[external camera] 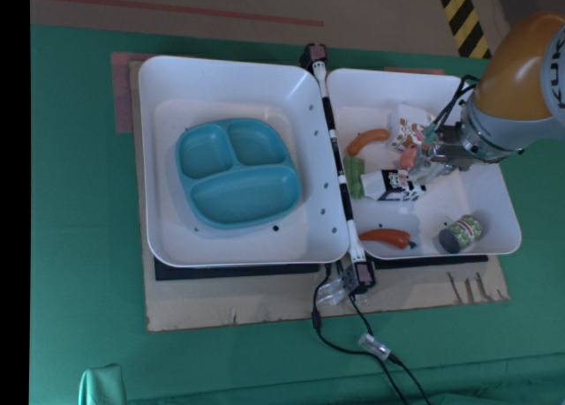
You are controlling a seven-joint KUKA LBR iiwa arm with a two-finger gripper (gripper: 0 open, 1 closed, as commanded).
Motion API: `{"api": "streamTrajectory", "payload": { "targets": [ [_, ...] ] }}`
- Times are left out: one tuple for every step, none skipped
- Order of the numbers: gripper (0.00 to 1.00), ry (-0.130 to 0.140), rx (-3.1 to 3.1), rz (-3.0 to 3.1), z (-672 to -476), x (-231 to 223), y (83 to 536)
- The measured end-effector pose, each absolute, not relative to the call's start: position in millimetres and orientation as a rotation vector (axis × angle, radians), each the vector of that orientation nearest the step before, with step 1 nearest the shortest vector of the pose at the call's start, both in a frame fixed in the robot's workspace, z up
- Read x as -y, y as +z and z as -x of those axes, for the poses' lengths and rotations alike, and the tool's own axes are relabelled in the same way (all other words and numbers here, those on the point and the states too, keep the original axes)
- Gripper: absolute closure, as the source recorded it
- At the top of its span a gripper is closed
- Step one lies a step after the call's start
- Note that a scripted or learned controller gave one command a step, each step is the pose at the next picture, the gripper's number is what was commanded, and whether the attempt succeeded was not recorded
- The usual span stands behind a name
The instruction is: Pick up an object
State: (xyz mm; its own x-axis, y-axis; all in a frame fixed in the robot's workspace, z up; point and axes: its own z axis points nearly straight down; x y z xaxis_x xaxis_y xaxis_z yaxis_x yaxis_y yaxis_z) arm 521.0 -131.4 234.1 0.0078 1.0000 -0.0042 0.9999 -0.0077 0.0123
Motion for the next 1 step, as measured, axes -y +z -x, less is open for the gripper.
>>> {"api": "streamTrajectory", "payload": {
  "targets": [
    [1.00,-0.002,-2.211,-2.223,-554.0,188.9,301.6]
  ]
}}
